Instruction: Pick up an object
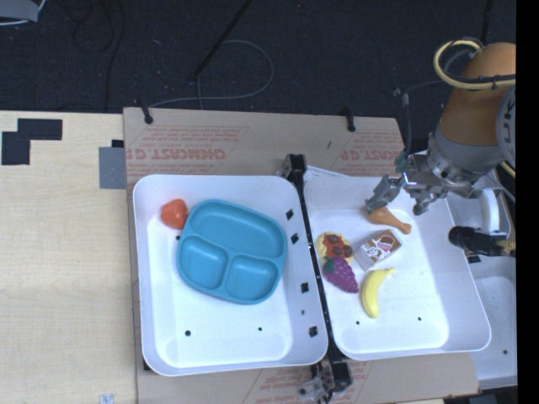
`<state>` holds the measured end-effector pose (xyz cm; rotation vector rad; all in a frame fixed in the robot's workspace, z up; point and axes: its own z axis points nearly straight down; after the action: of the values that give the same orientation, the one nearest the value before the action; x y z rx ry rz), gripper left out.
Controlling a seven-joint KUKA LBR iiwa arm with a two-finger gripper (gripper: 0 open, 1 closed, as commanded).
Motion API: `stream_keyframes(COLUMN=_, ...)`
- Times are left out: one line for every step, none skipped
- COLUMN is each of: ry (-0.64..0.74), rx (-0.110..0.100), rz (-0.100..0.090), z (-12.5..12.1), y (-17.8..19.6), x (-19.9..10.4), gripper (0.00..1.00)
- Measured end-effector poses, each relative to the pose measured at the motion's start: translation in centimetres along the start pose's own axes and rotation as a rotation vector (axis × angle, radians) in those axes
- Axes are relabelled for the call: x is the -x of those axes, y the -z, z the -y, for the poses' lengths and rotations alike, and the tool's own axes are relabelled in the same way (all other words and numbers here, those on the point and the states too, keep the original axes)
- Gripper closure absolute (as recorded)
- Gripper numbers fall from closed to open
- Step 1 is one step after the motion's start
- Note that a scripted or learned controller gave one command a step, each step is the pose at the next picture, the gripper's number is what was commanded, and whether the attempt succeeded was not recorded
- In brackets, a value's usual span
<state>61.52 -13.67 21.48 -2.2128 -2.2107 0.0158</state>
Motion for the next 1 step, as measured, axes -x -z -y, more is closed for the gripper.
stream_keyframes(ry=0.002, rx=0.014, rz=0.002, z=-0.24, y=0.88, x=0.01, gripper=0.00)
